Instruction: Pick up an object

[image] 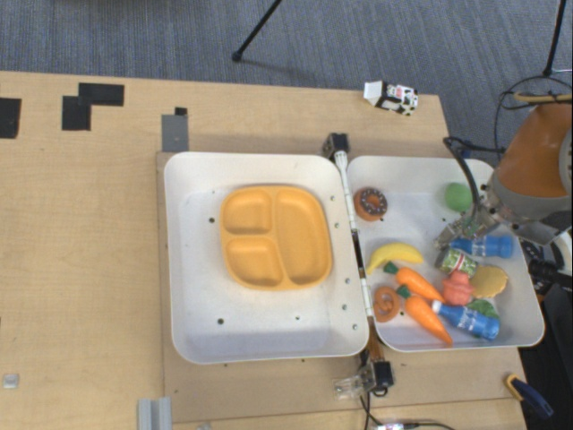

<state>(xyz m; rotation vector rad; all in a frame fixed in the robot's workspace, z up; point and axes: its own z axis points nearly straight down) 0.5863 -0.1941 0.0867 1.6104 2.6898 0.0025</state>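
Jaws point(458, 236) low over small can point(459, 262), opening unclear

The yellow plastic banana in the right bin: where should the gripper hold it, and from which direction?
Probably grip the yellow plastic banana across its thick middle, coming straight down from above. It lies flat on the right white bin floor, with bare floor above it in the view. Close the fingers across its narrow curved body; the orange plastic carrot lies close below, so stay off that side.
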